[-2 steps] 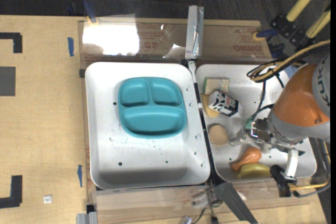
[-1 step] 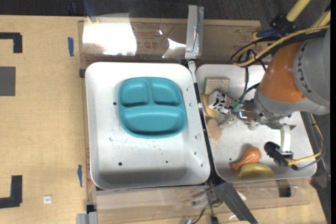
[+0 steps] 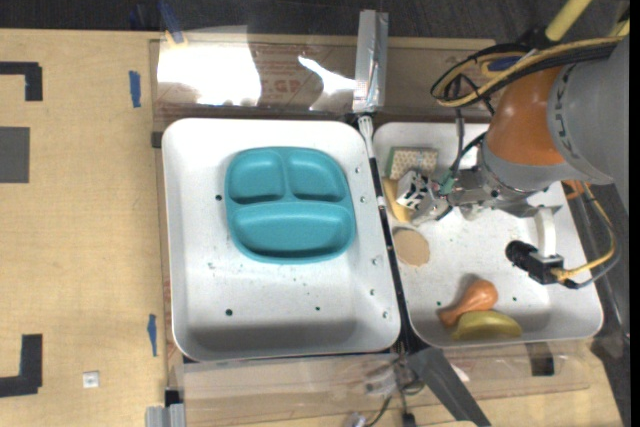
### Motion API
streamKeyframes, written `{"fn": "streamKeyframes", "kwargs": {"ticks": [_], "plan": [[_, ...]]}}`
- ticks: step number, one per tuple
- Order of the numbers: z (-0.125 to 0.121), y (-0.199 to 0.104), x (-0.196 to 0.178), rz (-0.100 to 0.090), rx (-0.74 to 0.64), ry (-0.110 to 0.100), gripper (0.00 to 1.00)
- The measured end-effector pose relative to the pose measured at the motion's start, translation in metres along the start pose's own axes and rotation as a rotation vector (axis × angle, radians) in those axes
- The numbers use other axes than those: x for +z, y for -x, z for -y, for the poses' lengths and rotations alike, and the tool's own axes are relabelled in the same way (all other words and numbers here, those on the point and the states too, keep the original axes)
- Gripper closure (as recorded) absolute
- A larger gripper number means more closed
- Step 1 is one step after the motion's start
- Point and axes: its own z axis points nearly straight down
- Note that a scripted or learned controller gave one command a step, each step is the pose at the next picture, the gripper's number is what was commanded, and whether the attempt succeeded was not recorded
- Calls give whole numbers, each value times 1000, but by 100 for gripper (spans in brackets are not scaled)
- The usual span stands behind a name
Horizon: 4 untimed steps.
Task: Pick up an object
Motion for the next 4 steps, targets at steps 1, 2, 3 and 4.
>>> {"fn": "streamKeyframes", "kwargs": {"ticks": [1,2,3,4], "plan": [[-2,0,-12,1,0,6,100],[-2,0,-12,0,0,6,0],[-68,13,2,-19,-62,-82,0],[-68,12,0,-10,-147,-69,0]]}}
